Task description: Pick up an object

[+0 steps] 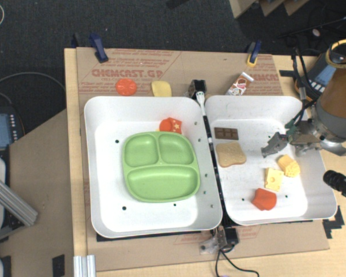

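Observation:
My gripper hangs low over the right bin, at its right-middle, on the grey arm that reaches in from the right. Just below it lie a yellow-orange piece and a yellow cheese wedge. A red block rests nearer the front. To the gripper's left are a tan bread slice and a brown chocolate bar. Nothing is visibly held.
The left bin holds a green divided plate and a red toy with a star. Behind the bins on the cardboard lie an orange disc, a yellow piece, a black item and a wrapper.

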`<state>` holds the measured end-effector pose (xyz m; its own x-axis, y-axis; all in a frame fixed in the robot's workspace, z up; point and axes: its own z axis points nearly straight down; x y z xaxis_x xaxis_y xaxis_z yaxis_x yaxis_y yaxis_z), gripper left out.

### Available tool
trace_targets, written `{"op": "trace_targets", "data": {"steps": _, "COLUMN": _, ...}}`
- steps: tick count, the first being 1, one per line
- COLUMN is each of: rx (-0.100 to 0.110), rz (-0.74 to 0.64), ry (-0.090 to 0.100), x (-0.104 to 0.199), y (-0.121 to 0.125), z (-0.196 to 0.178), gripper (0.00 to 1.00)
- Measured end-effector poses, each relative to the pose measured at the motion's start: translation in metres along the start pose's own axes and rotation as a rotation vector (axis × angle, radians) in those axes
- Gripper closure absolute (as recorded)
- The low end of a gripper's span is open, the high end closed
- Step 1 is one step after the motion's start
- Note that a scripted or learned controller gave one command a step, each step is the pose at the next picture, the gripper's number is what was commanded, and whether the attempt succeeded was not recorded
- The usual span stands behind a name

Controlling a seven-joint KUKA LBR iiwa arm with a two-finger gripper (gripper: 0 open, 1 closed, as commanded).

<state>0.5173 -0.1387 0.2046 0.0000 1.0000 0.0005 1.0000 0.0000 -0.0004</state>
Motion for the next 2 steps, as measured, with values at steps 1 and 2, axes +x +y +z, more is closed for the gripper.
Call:
{"op": "trace_targets", "data": {"steps": 1, "rx": 0.012, "rz": 0.006, "ry": 0.002, "x": -0.031, "y": -0.036, "z": 0.123, "gripper": 0.00}}
{"op": "trace_targets", "data": {"steps": 2, "rx": -0.004, "rz": -0.007, "ry": 0.000, "x": 0.026, "y": 0.006, "z": 0.120, "gripper": 0.00}}
